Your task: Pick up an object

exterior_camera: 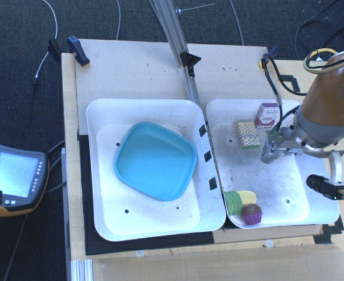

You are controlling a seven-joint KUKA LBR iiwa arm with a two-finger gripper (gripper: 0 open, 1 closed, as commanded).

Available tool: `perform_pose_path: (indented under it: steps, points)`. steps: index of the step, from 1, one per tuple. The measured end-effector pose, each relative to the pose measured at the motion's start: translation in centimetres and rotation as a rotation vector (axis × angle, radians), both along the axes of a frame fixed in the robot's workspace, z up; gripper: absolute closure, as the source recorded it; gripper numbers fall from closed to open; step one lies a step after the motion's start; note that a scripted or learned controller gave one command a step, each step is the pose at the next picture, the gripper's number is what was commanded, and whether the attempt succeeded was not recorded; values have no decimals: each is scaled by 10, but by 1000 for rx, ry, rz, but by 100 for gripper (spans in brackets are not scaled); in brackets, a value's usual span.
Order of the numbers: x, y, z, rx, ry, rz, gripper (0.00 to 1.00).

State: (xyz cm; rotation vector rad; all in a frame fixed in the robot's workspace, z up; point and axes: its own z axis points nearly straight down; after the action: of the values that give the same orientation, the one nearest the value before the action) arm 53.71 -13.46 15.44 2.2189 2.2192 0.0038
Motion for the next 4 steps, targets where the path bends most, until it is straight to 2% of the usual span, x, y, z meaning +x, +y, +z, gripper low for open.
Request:
perform_pose_path:
  steps: [2,3,4]
  points:
    - [10,-6,107,0,-1,0,100]
    - [36,45,107,2,3,5,100]
    - [44,89,105,2,4,4,100]
